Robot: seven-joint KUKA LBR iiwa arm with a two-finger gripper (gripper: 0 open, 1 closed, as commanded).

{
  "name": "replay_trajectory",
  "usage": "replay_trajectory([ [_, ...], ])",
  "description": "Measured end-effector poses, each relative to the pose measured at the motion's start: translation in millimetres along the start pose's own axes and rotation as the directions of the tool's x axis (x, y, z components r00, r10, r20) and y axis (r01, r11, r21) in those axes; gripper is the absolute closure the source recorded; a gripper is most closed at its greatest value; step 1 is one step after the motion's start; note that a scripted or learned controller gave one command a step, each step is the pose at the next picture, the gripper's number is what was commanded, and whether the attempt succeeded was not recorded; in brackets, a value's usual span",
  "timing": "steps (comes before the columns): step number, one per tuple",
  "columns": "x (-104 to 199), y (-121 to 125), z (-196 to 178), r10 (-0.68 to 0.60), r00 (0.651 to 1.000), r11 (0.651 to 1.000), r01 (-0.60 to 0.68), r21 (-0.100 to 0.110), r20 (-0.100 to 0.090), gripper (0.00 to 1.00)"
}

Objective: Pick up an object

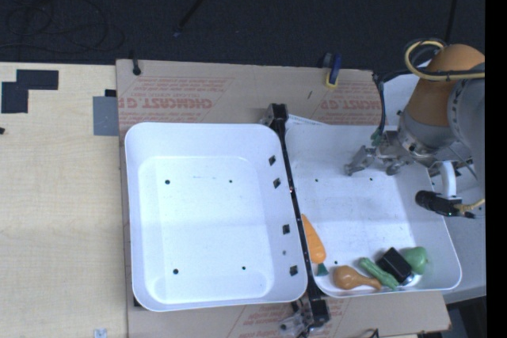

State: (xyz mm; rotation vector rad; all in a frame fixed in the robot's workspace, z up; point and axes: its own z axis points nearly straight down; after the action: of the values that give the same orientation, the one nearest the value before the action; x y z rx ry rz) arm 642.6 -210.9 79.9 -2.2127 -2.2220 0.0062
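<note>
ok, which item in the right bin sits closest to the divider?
The orange carrot, lying along the divider at the bin's left edge; the tan, green and black pieces cluster further right along the bottom wall.

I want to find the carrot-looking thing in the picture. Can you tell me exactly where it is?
Look at the right-hand white bin, the one the grey arm reaches over. Go to its near left corner, beside the black divider between the bins. The orange carrot-shaped toy lies there along the wall, long, tapered and bright orange, apart from the tan, green and black things in the corner pile.
</note>
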Motion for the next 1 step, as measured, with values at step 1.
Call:
replay_trajectory([
  [1,-1.4,-92.6,-6.4,0.007,1.000,1.000,-0.007,0.003,-0.003,0.00],
])
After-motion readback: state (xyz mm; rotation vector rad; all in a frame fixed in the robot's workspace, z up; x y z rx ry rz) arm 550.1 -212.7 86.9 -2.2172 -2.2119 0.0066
